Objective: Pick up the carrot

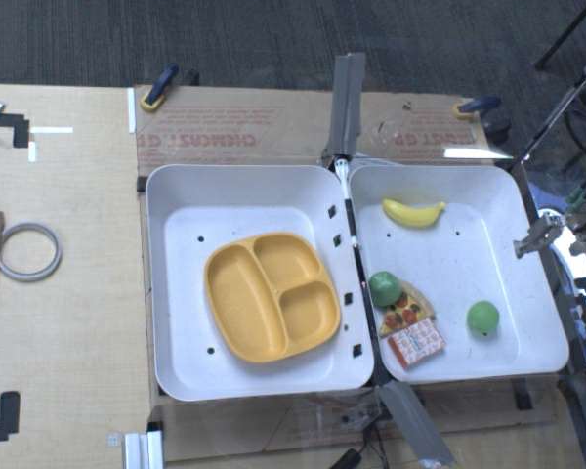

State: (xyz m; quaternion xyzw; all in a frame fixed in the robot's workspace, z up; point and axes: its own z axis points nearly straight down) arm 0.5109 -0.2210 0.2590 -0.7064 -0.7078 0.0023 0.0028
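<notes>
How my gripper is set I cannot tell. I reach in from the right, so the right bin (530, 225) is the nearer. It holds a banana (413, 212), a green lump (384, 286) touching a pizza slice (411, 309), a printed box (416, 343) and a green ball (482, 318), and I cannot tell which might be the carrot. The left bin (166, 262) holds a yellow divided plate (271, 296).
</notes>
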